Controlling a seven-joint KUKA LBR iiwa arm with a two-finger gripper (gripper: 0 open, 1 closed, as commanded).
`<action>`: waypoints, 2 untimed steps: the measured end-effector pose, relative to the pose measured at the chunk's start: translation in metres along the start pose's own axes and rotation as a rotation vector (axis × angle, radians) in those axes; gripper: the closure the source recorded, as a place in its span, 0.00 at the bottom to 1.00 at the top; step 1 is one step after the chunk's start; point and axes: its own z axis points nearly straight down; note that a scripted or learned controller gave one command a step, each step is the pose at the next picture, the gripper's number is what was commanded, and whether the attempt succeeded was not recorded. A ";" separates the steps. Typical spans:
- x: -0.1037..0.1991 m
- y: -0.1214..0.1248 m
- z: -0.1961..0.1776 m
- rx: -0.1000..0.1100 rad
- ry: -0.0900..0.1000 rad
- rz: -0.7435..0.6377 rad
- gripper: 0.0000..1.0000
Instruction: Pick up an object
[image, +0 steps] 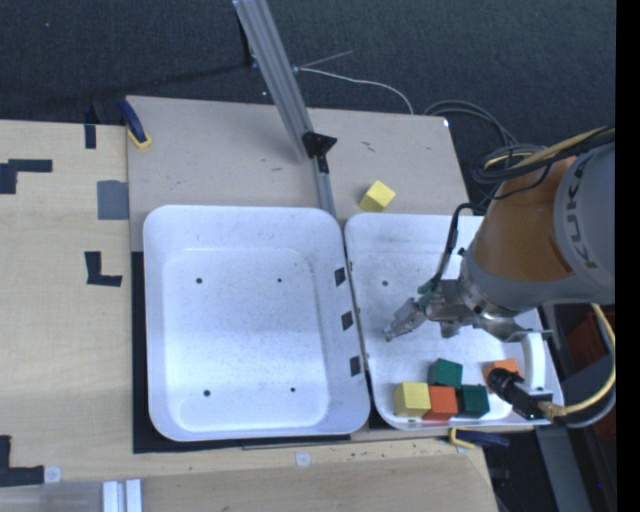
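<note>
- Camera view: the gripper (405, 322) hangs over the right bin (400, 250), near its middle, and points toward 9 o'clock.
- Its fingers look slightly parted with nothing between them, though they are small and blurred here, so that is likely rather than sure.
- Blocks sit at the bin's near edge, toward 5 o'clock from the gripper and apart from it: a yellow block (411, 398), an orange block (441, 401) touching it, and a green block (446, 373) just behind.
- Another green block (473, 400) lies beside the orange one.
- A yellow cube (377, 196) rests on the bench outside the bins, at 12 o'clock from the gripper.
- The left bin (245, 320) lies at 9 o'clock.
</note>
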 end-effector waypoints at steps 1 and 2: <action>-0.017 0.110 0.009 -0.007 -0.005 0.002 0.00; -0.013 0.135 -0.059 -0.011 -0.004 0.002 0.00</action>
